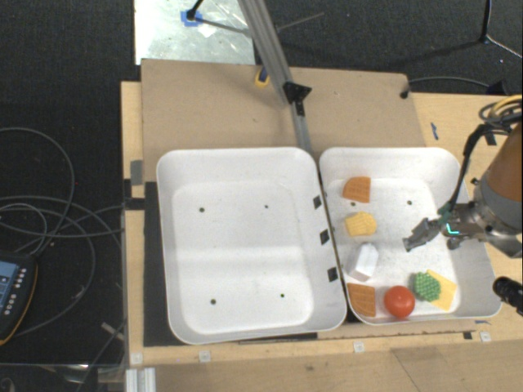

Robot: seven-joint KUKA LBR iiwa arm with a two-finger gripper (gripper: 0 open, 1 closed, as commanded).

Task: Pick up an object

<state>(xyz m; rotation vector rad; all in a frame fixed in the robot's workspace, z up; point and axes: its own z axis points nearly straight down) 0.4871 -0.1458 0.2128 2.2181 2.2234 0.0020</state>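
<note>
The right bin [392, 163] holds several small objects: an orange piece [356, 189] near the back, a yellow piece [360, 224] below it, a white block [364, 260], an orange-brown block [362, 298] at the front, a red ball [399, 301], and a green knobbly piece [426, 285] lying on a yellow slab [445, 290]. My gripper [420, 235] hovers over the right half of this bin, to the right of the white block and above the green piece. Nothing shows between its fingers.
The left bin [237, 170] lies beside the right one. A grey slanted pole [270, 47] crosses the bench's back toward the seam between the bins. Cables lie on the floor at the left.
</note>
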